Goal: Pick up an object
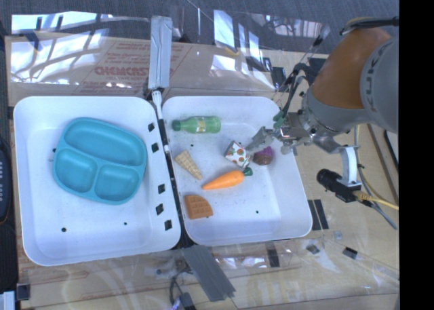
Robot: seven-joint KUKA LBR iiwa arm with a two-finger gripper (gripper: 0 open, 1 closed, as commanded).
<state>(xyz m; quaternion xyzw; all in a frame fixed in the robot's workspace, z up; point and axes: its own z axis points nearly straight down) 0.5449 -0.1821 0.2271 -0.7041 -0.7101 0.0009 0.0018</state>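
The right bin [288,203] holds a green bottle [196,124] lying on its side, a cream cone [188,164], an orange carrot [225,180], a brown waffle piece [198,206], a small patterned box [237,154] and a dark purple item [264,157]. My gripper [268,140] hangs over the right part of this bin, just above the purple item and beside the patterned box. One grey finger [258,139] slants down toward the box. Nothing shows between the fingers.
The left bin [41,227] carries a blue divided tray [100,160]. A brown cardboard sheet [115,64] lies behind both bins. The arm's orange band [349,64] and cables crowd the right side beyond the bin wall.
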